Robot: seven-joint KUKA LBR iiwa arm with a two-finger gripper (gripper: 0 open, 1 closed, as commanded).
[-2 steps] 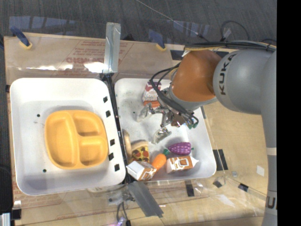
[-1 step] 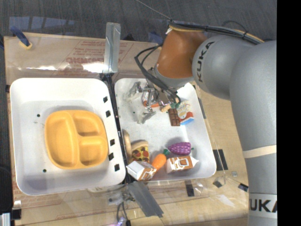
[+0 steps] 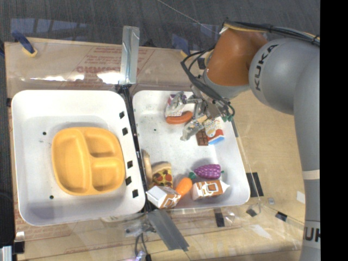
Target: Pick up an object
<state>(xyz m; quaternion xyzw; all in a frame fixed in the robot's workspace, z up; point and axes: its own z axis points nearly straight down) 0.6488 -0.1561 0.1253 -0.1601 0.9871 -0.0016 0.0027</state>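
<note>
Gripper: the gripper [image 3: 197, 125] hung low in the right bin [image 3: 145, 125], near its far right side; whether it was wide, narrow or holding anything could not be told.
Task's things: a red sausage-shaped toy [image 3: 178, 119] lay just left of the gripper under a small printed packet [image 3: 175, 105]; a small red, white and blue carton [image 3: 214, 131] lay just right of it (contact could not be told).
Count near the right bin's front wall: one purple grape bunch [image 3: 208, 171], one orange carrot [image 3: 184, 186], two small cartons [image 3: 210, 189], one pizza-slice toy [image 3: 161, 174].
Left bin [image 3: 24, 113]: one yellow divided tray [image 3: 87, 160].
</note>
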